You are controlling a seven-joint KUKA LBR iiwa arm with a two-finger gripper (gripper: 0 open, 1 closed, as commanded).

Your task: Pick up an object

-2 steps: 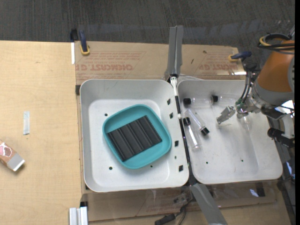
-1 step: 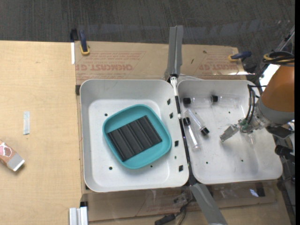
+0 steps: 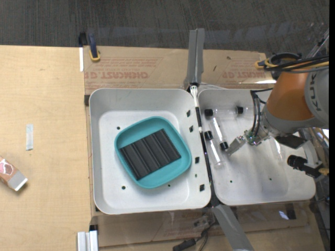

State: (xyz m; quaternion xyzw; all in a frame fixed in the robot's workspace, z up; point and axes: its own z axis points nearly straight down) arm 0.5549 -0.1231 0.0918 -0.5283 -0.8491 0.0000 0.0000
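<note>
In the right-hand shallow white bin, the two-finger gripper sits just right of a clear plastic tube with black caps whose long axis runs top to bottom along the bin's left wall; gripper state: cannot tell.

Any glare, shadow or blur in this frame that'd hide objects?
Camera view: even overhead light, soft shadows. The right bin floor is bright and washed out, so the clear tube with black caps is hard to trace. The teal tray in the left bin is sharp. The gripper is small and slightly soft.
</note>
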